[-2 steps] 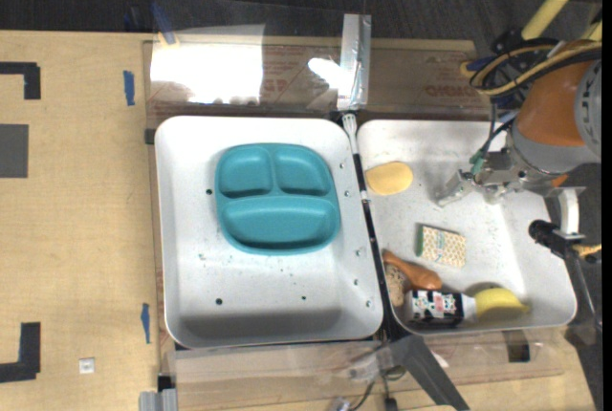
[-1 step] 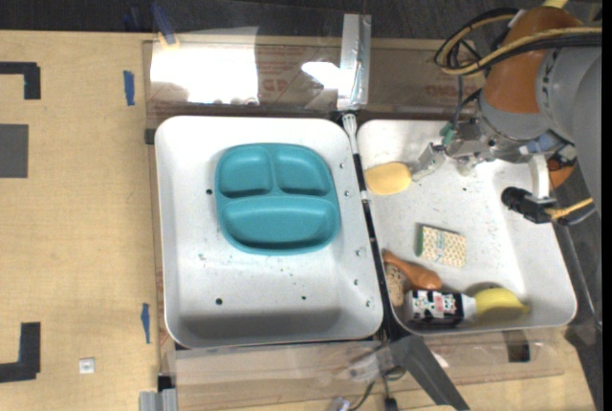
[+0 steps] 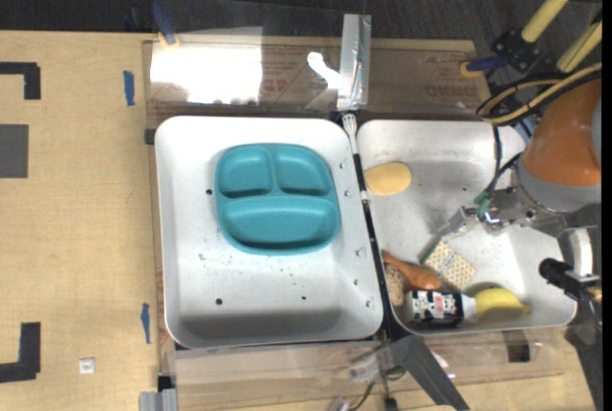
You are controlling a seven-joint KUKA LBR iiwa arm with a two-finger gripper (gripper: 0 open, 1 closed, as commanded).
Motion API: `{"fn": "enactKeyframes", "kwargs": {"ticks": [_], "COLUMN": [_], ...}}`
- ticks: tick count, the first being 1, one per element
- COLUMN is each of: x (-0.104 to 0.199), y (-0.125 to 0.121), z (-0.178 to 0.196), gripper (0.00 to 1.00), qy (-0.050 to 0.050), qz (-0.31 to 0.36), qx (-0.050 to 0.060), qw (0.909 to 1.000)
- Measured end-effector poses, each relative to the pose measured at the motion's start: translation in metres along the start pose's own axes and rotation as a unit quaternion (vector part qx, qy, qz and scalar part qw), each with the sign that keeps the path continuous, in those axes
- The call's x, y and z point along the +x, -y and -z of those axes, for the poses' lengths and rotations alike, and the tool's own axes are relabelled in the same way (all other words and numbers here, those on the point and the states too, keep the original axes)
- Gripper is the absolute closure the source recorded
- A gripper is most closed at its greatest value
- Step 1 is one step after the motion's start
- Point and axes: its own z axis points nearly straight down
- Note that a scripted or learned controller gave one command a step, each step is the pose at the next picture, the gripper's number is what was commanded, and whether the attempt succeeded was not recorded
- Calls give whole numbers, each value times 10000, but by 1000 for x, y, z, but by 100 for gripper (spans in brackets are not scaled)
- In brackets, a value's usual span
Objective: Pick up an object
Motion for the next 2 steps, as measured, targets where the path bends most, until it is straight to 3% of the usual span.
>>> {"fn": "enactKeyframes", "kwargs": {"ticks": [1, 2], "x": [35, 62], "y": [48, 52], "z": [-7, -6], "gripper": [0, 0], "qy": [1, 16], "qz": [609, 1057], "qx": [-40, -45], "qw": [9981, 9944]}}
